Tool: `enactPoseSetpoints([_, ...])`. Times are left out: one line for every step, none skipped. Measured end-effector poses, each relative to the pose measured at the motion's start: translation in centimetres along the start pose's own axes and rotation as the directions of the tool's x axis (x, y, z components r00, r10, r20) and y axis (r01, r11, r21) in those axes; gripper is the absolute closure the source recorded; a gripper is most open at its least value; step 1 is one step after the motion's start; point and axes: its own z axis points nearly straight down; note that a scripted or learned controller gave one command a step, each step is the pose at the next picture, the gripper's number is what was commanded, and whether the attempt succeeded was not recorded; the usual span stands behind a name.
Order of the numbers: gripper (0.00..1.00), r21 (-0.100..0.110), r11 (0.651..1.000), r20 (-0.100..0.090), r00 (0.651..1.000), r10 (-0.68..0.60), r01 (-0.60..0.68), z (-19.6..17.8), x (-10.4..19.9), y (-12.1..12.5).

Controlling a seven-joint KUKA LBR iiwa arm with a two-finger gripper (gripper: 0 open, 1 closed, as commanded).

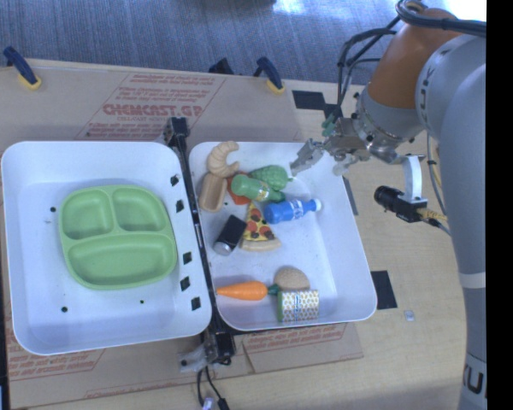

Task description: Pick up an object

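The toys are found in the right bin [346, 267]: a croissant [215, 174], a green vegetable [267, 178], a blue bottle [290, 209], a pizza slice [258, 228], a black block [229, 233], a carrot [243, 292], a bread roll [291, 278] and a patterned roll [300, 305]. The gripper [306, 155] is seen above the bin's upper right corner, near the green vegetable; nothing is held between its fingers, and whether they are spread cannot be told. A green divided plate [117, 235] is noted in the left bin [26, 169].
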Motion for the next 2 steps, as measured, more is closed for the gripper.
enactPoseSetpoints([0.0, 0.001, 1.0, 0.0, 1.0, -0.002, 0.002, 12.7, 4.2, -0.6])
enactPoseSetpoints([1.0, 0.006, 1.0, -0.001, 1.0, -0.006, 0.006, 11.7, 4.2, -0.6])
